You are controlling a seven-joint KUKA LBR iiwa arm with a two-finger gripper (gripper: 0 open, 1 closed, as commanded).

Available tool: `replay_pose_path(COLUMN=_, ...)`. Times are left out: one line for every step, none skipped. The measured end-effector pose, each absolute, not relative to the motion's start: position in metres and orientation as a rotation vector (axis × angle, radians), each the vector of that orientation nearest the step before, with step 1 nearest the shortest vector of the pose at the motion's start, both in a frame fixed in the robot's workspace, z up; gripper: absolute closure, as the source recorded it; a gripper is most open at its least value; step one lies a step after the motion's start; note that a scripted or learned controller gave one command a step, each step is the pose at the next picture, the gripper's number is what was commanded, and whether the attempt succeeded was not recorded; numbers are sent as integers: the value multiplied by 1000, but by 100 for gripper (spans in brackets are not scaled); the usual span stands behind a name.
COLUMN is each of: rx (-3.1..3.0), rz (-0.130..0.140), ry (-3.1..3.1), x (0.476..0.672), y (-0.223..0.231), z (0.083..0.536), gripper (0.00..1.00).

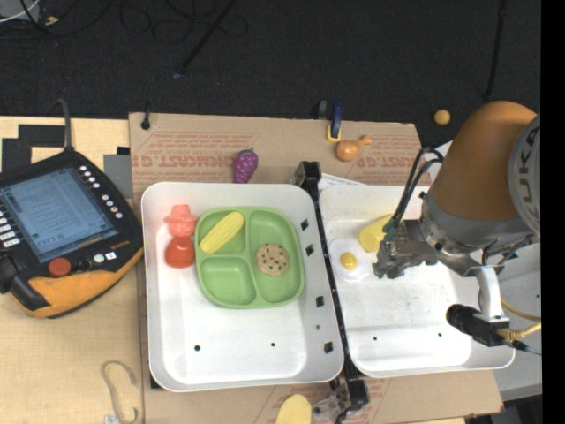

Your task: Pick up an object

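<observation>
Nearest to us, at the bottom edge of the bench, sits a yellow rounded toy [294, 408] just below the seam between the two bins. From there we turn to the claw [389, 264], which hangs low over the right bin [415, 347], its dark fingers pointing down; we cannot tell whether they are apart or together, and we see nothing held between them. Just left of the claw lies a toy fried egg [350, 261] on the bin floor, and just above it a yellow piece [375, 231], partly hidden by the claw's cables. Behind the claw, the arm [484, 179] with its orange band fills the right side.

Moving outward, the left bin [229, 352] holds a green divided plate [250, 258]. On the plate we see a corn cob [220, 230] in the upper left compartment and a cookie [273, 258] in the right one. Beside the plate's left edge stands a pink and red toy figure [180, 236]. Beyond the bins, on the cardboard, we find purple grapes [245, 164] and an orange pear-shaped toy [350, 148]. Far left rests the control tablet [62, 226].
</observation>
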State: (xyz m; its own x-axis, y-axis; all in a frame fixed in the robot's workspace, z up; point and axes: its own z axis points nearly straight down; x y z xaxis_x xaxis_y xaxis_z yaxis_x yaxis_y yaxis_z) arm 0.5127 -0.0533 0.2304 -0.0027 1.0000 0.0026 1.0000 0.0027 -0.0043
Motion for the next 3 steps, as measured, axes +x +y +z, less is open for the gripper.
replay_pose_path(rx=-2214, rz=2, ry=-2221, x=515, y=-4, z=224, gripper=100)
replay_pose_path(rx=-2214, rz=2, ry=-2223, x=502, y=42, z=234, gripper=100)
replay_pose_path(rx=-2216, rz=6, ry=-2220, x=502, y=80, z=220, gripper=100)
